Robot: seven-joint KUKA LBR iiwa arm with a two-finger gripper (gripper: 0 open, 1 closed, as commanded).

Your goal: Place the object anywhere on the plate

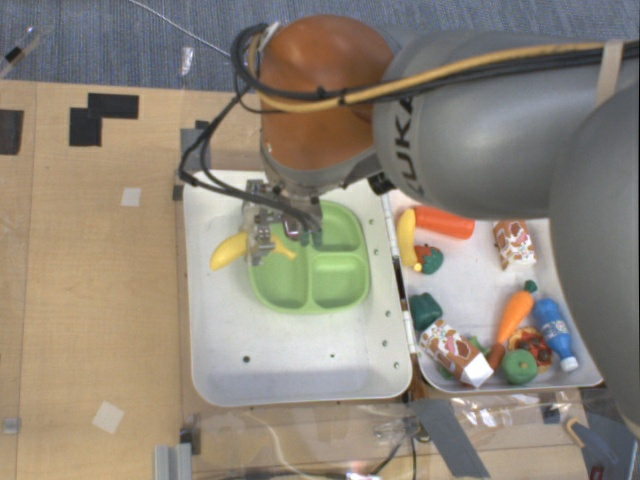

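Observation:
A green divided plate (325, 278) lies in the left white bin (290, 368), toward its far right corner. A yellow banana (228, 251) lies at the plate's left rim, its thick end out on the bin floor. A thin yellow sliver (286, 251) shows over the plate, just right of the gripper. My gripper (278, 233) hangs below the orange band of the arm (320, 88), right over the banana's middle and the plate's far left compartment. The gripper's body hides the part of the banana beneath it, so a grasp cannot be made out.
The right bin (470, 288) holds several toys: a yellow piece (407, 236), an orange carrot (443, 223), a second carrot (513, 313), a blue bottle (555, 333), a carton (455, 351) and a green ball (519, 367). The arm's bulk covers the far right.

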